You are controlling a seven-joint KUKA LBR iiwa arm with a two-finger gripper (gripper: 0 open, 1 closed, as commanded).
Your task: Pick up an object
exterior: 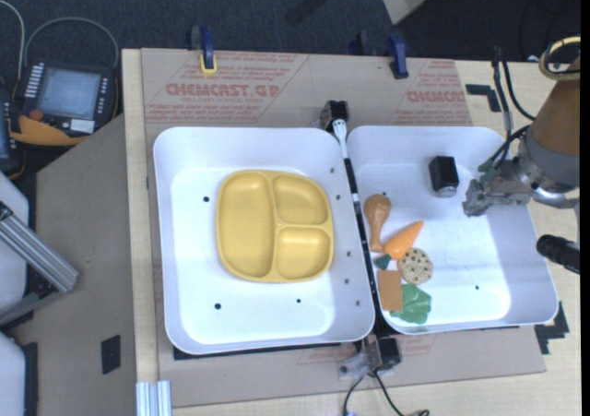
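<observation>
With its fingers' state impossible to tell, the gripper (481, 199) hangs over the right bin (516, 308), and should centre above the nearby black block (443, 174) before descending.

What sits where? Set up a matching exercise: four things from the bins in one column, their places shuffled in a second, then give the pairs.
Things:
1. yellow divided plate
2. black block
3. toy carrot
4. green toy

Places:
A. near front edge of the right bin
B. middle of the left bin
C. back part of the right bin, left of the tool
D. right bin, just above the spotted cookie

Pairs: 1-B, 2-C, 3-D, 4-A
</observation>
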